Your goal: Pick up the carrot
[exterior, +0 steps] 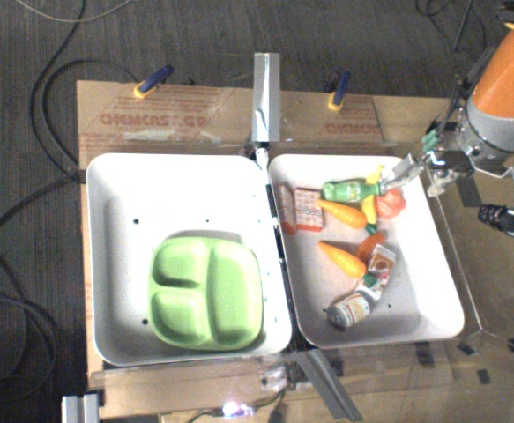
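**Ana:** Camera view first: where is the carrot (pixel 342 258)?

**Ben:** It lies in the right bin (pixel 433 263), roughly mid-floor, slanted with its thick end toward the lower right. A second carrot (pixel 343 213) lies just above it, nearer the bin's far wall.

**Ana:** And the gripper (pixel 408 170)?

**Ben:** Up at the right bin's far right corner, over the rim, well apart from the lower carrot and nearer the upper one. Whether it is parted or closed, I cannot tell; nothing is seen held.

**Ana:** What crowds the carrots?

**Ben:** A green bottle (pixel 352 189) with a yellow cap lies along the upper carrot, touching it. A red tomato-like piece (pixel 391 202) sits just beside the bottle's cap, between the gripper and the carrots. A red-and-white box (pixel 305 209) lies to the left, near the divider. A small jar (pixel 351 310) and a packet (pixel 380 264) lie against the lower carrot's thick end.

**Ana:** The other side?

**Ben:** The left bin (pixel 115 210) bears a green sectioned tray (pixel 207 293).
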Robot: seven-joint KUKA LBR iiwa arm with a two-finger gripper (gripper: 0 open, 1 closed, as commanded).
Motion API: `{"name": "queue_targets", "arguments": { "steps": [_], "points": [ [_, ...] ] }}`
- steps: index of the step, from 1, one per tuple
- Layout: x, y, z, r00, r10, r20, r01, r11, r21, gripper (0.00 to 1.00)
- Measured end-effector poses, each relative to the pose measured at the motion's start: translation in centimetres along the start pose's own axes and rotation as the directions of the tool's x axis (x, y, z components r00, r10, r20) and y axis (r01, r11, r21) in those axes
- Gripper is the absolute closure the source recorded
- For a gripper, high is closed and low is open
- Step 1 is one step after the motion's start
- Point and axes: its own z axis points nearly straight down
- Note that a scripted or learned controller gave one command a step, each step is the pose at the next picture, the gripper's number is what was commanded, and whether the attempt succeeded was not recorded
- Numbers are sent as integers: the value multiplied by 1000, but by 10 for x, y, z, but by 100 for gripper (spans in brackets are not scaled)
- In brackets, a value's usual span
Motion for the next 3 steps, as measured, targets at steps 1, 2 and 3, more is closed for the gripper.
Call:
{"name": "queue_targets", "arguments": {
  "steps": [1, 2, 3],
  "points": [
    [22, 2, 155, 1000, 31, 1, -31, 1000, -1, 0],
    [23, 1, 147, 1000, 31, -2, -31, 1000, 1, 100],
    [74, 12, 77, 998, 64, 1, -64, 998, -1, 100]
  ]
}}
